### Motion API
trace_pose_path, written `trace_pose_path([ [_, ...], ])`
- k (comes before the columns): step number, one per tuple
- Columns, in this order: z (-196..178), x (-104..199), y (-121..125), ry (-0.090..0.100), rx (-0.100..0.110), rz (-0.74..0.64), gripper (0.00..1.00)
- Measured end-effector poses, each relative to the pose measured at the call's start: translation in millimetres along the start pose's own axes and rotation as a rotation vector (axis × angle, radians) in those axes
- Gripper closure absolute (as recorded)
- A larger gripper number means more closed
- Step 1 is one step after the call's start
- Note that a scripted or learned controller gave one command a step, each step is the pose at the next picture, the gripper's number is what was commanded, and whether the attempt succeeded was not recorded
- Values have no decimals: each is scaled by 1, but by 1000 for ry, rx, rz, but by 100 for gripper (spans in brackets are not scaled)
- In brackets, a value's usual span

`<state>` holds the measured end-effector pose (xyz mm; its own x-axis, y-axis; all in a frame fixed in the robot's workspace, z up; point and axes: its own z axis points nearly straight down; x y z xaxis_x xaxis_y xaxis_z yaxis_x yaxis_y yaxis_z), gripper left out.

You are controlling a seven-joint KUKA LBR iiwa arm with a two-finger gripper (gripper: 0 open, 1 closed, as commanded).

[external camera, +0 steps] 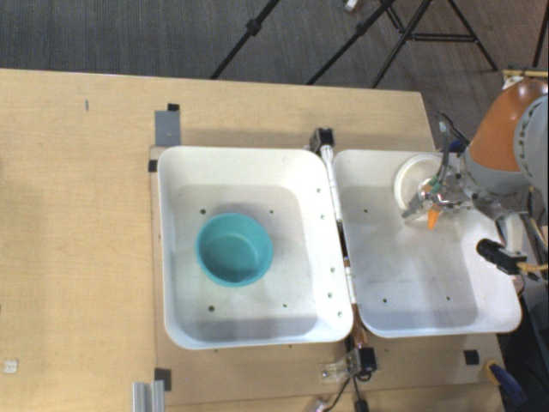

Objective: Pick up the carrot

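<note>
I am viewing from the overhead camera. The arm (515, 136) is reaching in from the right, and most of it is cut off at the frame edge; I am seeing the orange band and part of the grey wrist. The hand (435, 202) is hanging over the far right part of the right bin (412, 316), pointing down and leftward. Its metal fingers are small and glary against the white plastic, so I cannot tell how far they are parted.

The carrot (434, 218) is showing as a short orange sliver right at the hand's tip, tilted and pointing downward. Its upper end is hidden by the hand. I cannot tell whether it is sitting between the fingers, merely touching them, or resting on the bin floor.

A white bowl (412, 178) is sitting in the far corner of the right bin, just behind the hand, partly covered by it and hard to separate from the bin wall.

A teal bowl (235, 248) is standing upright in the left bin (189, 316), left of centre, well apart from the hand.

Both bins are resting side by side on the bench (77, 230). I am reading no labels or writing anywhere.
</note>
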<state>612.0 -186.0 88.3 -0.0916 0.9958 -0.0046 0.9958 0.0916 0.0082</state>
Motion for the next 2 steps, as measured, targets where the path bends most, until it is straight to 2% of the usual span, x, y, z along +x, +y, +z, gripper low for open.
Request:
trace_pose_path([
  [1,-11,3,2,0,-2,-9,100],
  [2,-123,101,33,4,5,141,100],
])
